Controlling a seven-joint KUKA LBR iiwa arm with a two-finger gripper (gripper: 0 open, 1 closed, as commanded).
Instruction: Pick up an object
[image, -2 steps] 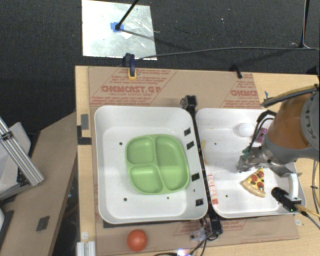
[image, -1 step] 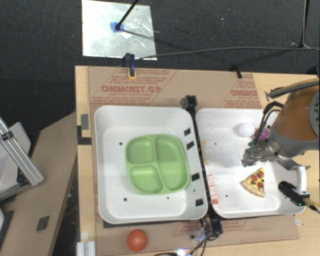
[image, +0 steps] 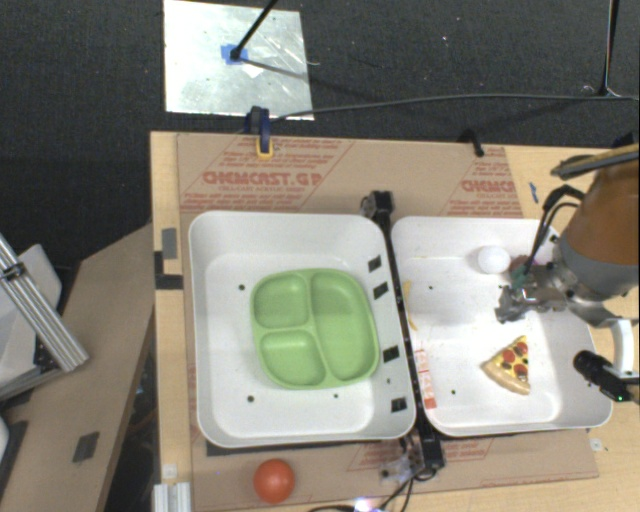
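A toy pizza slice (image: 510, 366) lies in the right bin (image: 440, 300), near its front. A white ball (image: 492, 259) rests toward the back of the same bin. My gripper (image: 512, 303) hangs low over the right bin between the two, a little in front of the ball and behind the pizza slice. Nothing shows between its dark fingers. The orange-banded wrist (image: 605, 215) rises to the right.
A green divided plate (image: 313, 327) sits in the middle of the left bin (image: 220, 250). A red-orange ball (image: 273, 479) lies on the bench in front of the left bin. A dark divider with clips (image: 392, 300) runs between the bins.
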